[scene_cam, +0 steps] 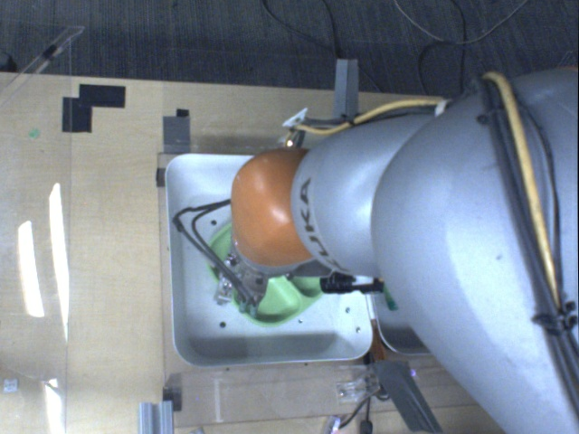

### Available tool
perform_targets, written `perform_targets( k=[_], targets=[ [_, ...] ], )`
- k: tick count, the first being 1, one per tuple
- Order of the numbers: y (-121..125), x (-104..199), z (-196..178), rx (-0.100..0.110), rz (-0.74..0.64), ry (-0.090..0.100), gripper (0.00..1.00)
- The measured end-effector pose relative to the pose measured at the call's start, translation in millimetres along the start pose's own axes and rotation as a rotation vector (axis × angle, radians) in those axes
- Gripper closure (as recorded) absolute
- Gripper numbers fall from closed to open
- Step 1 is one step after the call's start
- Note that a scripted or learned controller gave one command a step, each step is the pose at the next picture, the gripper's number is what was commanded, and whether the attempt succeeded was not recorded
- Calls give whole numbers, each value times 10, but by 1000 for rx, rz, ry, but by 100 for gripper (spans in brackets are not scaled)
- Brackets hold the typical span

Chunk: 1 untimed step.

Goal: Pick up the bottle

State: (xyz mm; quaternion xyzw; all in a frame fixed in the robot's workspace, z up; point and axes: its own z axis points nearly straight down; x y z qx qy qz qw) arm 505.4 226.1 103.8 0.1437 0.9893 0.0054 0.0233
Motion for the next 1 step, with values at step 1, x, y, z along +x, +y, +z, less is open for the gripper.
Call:
perform_targets(
  k=[1],
  targets=[
    [35, 164, -474, 8, -346, 46, 100]
  ],
)
